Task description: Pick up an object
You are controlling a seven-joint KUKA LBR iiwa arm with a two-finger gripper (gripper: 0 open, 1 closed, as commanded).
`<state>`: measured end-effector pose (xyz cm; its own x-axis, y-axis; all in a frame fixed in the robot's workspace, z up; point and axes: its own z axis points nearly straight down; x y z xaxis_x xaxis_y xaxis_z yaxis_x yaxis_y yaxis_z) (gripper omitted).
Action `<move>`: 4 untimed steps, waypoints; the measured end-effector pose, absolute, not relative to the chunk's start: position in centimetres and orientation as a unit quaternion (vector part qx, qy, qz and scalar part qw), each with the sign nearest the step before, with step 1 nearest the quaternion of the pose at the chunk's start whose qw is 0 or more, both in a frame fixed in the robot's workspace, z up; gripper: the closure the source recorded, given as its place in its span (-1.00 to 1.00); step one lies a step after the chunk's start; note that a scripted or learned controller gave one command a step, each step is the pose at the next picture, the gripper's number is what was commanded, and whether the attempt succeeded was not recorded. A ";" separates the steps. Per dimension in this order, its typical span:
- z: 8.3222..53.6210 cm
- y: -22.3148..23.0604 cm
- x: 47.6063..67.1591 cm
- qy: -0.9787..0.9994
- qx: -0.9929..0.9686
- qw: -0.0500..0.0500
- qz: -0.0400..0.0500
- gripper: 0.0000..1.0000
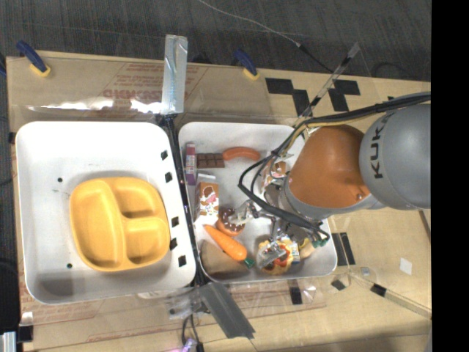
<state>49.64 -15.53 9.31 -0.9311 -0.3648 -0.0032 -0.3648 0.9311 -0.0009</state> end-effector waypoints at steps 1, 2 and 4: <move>10.5 -15.3 50.0 0.982 -0.190 0.005 -0.001 1.00; 25.7 -4.1 54.2 0.979 -0.202 0.006 -0.001 1.00; 30.7 -10.4 62.4 0.998 -0.056 0.002 -0.001 1.00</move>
